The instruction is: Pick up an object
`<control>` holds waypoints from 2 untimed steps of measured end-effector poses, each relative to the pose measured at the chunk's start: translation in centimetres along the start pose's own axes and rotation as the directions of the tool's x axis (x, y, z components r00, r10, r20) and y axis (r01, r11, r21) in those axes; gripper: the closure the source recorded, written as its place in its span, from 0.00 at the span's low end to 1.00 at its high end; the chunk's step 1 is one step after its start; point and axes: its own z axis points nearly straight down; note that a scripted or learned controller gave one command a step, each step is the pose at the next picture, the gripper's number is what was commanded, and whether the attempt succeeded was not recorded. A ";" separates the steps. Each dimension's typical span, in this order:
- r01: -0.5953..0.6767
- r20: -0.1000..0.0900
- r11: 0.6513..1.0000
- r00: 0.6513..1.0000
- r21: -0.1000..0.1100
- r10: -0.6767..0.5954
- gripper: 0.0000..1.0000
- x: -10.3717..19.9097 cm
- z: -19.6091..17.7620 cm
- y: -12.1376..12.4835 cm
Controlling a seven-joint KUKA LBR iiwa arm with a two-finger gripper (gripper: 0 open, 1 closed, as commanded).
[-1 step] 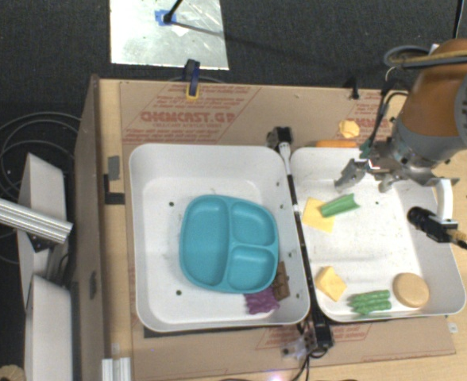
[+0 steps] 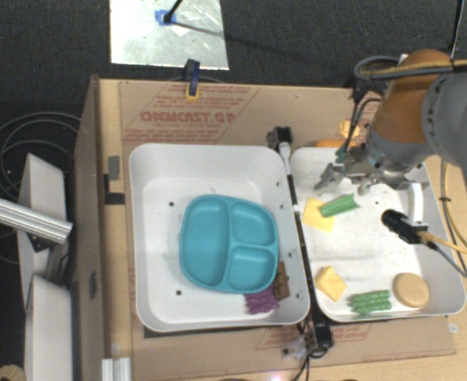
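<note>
Hovering with open fingers, the gripper should take the light, stiff green piece across its middle.

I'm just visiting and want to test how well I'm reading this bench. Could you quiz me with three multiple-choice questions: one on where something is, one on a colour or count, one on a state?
1. Where does the divided tray lie?
A. In the left bin
B. In the right bin
C. On the floor

2. What colour is the tray?
A. Red
B. Blue
C. Black

3. How does the purple piece sit relative to the tray?
A. In one of its compartments
B. Beside it, at its near edge
C. In the other bin

Answers:
1. A: the tray rests inside the left bin, across the divider from the gripper.
2. B: its whole surface is light blue.
3. B: the piece lies on the bin floor just outside the tray's rim.
</note>
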 end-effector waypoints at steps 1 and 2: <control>-0.008 -0.001 1.000 1.000 0.006 0.008 0.00 -1.6 6.5 -5.4; -0.002 0.002 1.000 1.000 -0.007 0.002 0.00 -2.5 4.1 -1.7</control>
